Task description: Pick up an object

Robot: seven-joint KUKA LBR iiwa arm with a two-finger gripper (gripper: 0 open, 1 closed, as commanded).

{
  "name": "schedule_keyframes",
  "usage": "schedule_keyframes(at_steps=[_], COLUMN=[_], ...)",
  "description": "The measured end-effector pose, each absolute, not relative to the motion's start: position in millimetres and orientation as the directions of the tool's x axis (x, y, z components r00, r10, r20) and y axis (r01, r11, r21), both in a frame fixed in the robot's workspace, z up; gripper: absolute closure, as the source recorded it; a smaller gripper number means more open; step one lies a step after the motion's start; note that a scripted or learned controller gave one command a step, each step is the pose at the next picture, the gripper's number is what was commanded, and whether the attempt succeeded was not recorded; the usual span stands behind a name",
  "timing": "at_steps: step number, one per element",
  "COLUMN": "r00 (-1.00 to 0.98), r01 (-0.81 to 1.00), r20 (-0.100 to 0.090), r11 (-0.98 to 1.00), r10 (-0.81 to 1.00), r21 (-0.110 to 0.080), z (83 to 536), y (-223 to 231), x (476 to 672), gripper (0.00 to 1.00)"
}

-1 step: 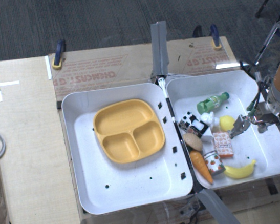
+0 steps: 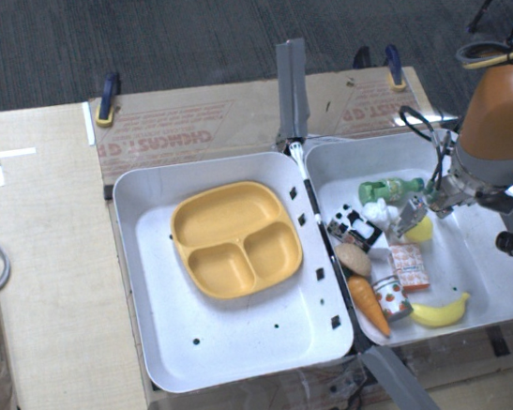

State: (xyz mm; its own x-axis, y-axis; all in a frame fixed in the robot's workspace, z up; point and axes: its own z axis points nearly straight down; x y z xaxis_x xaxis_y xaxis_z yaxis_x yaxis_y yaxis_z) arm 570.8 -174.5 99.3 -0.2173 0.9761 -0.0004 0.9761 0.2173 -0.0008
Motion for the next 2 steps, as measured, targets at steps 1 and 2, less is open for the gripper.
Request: schedule_keyframes(at_steps=[1,2], r00=[-0.194,-0.191], r01=[0.981,0.982], r20=[-0.001,-0.002], r11=[0.194,0.191], r10=[0.981,0.982], r21=[0.001,0.003], z=[92.0,101.7], y=[-207.6,-208.6], x=[579.8,580.2], gripper=[0.0,1.0])
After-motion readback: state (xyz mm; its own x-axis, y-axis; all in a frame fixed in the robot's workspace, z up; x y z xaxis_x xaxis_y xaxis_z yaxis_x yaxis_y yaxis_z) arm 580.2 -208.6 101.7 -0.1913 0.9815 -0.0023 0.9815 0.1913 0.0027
